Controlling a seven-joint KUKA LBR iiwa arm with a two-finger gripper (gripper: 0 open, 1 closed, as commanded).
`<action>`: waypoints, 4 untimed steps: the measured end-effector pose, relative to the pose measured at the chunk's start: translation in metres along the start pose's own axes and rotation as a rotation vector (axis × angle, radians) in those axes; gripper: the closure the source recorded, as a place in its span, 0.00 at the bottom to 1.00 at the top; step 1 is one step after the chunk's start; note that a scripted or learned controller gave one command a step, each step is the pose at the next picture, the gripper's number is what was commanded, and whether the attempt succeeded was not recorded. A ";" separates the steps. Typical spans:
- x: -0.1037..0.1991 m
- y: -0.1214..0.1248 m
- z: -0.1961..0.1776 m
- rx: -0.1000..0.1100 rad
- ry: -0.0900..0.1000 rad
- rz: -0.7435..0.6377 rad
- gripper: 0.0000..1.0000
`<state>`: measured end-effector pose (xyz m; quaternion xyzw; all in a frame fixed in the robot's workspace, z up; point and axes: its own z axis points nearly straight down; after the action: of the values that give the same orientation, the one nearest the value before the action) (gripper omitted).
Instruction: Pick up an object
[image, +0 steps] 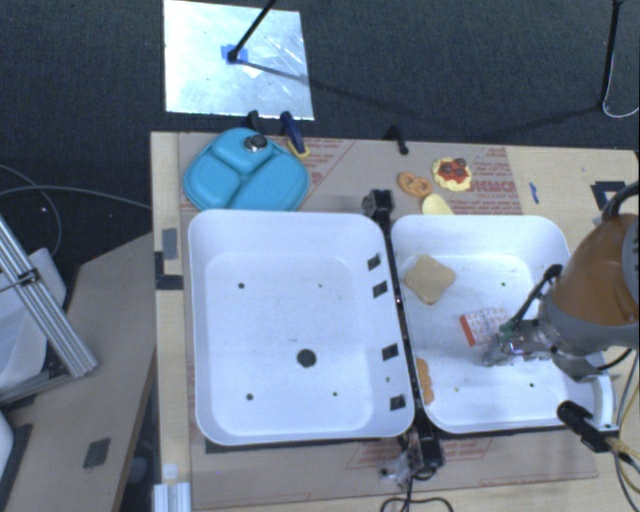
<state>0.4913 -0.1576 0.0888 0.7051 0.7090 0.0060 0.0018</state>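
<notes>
Hovering gripper (497, 349) beside red-printed packet (482, 324)

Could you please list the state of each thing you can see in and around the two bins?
tan bread slice: flat in right bin.
red-and-white packet: lying flat, beside end effector.
blue lidded tray: closed, behind left bin.

cam: single, fixed overhead | slanted down on both bins (290, 225) | arm (600, 290) enters right
</notes>
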 end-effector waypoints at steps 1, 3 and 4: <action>0.056 -0.001 0.001 -0.005 -0.016 0.006 1.00; 0.064 0.000 0.001 -0.005 -0.014 0.005 1.00; 0.047 0.012 0.002 0.009 0.003 0.000 1.00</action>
<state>0.5027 -0.1104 0.0876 0.7050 0.7091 0.0038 -0.0024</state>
